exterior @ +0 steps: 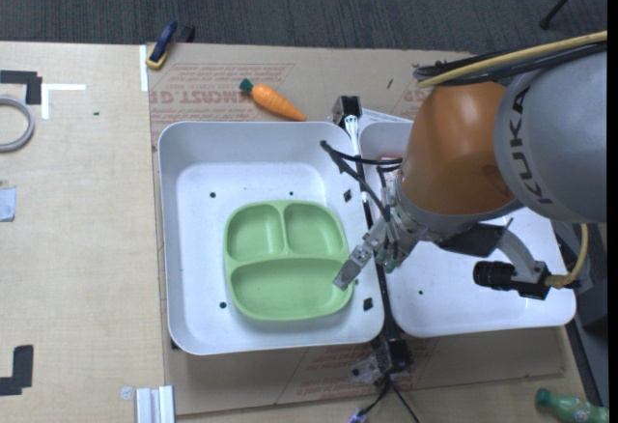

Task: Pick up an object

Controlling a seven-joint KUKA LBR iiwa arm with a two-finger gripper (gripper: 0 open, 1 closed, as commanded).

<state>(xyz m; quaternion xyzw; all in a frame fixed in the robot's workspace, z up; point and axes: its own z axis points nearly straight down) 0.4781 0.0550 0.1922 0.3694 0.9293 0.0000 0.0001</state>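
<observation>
Two bins: a left bin [183,247] and a right bin [463,310] sit side by side on the bench, touching along their inner rims; the arm comes in from the right and covers much of the right one.

Arm: the grey KUKA arm [560,141], with its orange band [463,151] just above the wrist, leans over the seam between the bins, the wrist pointing down and to the left.

Plate: a green divided plate [285,262] lies flat in the left bin, toward that bin's right side, with two small compartments at the far end and one wide compartment at the near end. It looks the likeliest thing to pick.

Carrot: a toy carrot [273,100] lies outside the bins on the cardboard beyond the left bin's far rim, well apart from the wrist.

Gripper: the gripper [352,268] hangs at the plate's right rim, by the wide compartment; one grey finger [350,271] reaches to or over that rim, though contact cannot be judged.

Key relation: the plate lies left of the gripper, its body stretching away leftward, so the rim edge is the nearest hold.

Grip state: how far the jaws stand apart cannot be told, and nothing is seen between them.

Bottle: a green bottle [570,404] lies off the bench at the near right corner.
</observation>
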